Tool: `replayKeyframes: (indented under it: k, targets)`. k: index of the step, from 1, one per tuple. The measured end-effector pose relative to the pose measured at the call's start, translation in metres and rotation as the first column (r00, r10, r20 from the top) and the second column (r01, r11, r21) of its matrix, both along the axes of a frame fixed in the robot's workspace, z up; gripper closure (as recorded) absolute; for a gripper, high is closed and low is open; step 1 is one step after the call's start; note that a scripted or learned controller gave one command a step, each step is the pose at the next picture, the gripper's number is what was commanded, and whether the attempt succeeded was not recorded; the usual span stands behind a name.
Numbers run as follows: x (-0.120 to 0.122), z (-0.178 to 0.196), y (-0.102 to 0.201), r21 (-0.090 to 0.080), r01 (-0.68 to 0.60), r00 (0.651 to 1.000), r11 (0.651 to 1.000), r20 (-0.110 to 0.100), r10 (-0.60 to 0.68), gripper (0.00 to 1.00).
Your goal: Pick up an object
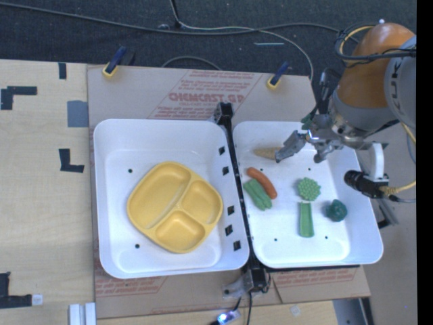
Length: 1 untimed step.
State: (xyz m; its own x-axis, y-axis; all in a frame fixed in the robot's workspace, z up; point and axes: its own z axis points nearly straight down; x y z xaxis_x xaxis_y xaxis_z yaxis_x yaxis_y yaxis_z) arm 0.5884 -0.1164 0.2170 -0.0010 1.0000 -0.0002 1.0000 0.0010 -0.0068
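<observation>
Near the front edge of the right bin (365, 252) we see a flat green stick (306, 219), smooth like plastic, with a bumpy light-green floret (308, 189) just behind it and a dark green knobbly lump (335, 211) toward the right wall. By the bin's left wall an orange sausage shape (262, 182) touches a ridged green pod (257, 195). Our gripper (304, 150) hangs over the back half, its fingers spread, nothing between them. A glossy yellow compartment tray (175, 206) fills the left bin (108, 181)

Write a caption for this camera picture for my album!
Robot hand open above toy veggies in the right bin, yellow tray in the left.
</observation>
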Motion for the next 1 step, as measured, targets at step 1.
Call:
replayKeyframes:
  k: [1]
  targets:
    - [0.0023, -0.0637, 0.0042, 0.000, 0.000, 1.000, 1.000, 0.000, 0.000, 0.00]
